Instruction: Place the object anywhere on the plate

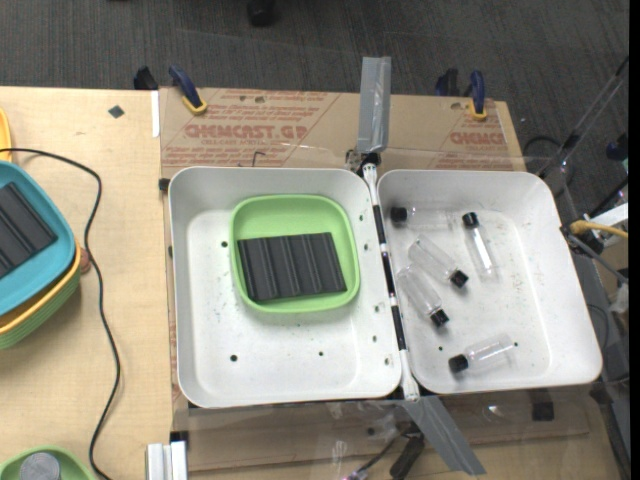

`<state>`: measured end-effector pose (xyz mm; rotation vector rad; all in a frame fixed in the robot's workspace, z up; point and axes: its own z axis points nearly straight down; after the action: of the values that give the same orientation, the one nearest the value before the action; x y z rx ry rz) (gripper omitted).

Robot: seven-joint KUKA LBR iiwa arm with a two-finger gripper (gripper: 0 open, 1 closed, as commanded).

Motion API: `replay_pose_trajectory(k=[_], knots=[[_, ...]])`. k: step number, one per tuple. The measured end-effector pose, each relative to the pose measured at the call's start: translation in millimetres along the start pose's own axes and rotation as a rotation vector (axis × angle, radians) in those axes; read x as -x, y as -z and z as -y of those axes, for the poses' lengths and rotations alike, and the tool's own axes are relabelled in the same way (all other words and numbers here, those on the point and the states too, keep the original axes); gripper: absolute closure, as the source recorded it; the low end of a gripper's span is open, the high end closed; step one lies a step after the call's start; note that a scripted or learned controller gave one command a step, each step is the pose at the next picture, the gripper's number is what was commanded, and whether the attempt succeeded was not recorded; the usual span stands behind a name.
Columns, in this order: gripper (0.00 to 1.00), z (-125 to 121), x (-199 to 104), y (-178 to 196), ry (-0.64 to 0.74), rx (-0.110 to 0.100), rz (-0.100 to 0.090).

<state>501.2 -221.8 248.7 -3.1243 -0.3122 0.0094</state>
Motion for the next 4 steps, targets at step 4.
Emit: replay_pose_trajectory(k=[4], knots=[[0.0, 3.9, 24.1, -4.2, -0.004, 0.0, -0.001]])
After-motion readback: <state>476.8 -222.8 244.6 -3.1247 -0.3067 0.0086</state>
